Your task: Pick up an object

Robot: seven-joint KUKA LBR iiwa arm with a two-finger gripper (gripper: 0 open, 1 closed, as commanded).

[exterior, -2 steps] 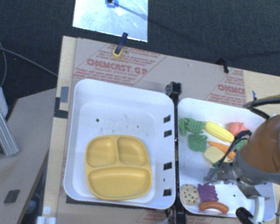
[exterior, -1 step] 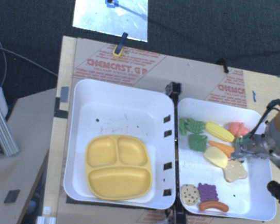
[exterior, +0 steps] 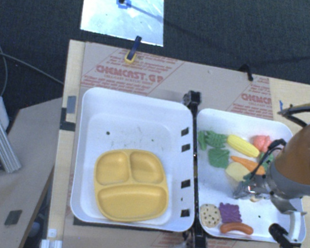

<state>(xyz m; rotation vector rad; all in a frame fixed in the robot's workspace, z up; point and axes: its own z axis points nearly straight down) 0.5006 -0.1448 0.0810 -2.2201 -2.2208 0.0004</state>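
The right bin [exterior: 219,120] holds toy food. Two green leafy pieces [exterior: 213,139] [exterior: 218,157] lie at its left, a yellow corn cob [exterior: 243,145] and a pink piece [exterior: 261,141] toward the back. An orange carrot [exterior: 244,161] and a pale yellow piece [exterior: 236,171] sit mid-bin. Near the front lie a spotted cookie [exterior: 209,215], a purple grape bunch [exterior: 229,212] and a red sausage [exterior: 236,228]. My gripper [exterior: 244,190] hangs low over the bin floor just right of the pale yellow piece, with nothing visibly between its tips.
The left bin [exterior: 94,105] holds a yellow divided plate [exterior: 131,186]. A black divider with clips [exterior: 192,155] runs between the bins. The arm's orange band [exterior: 306,157] covers the right bin's right side.
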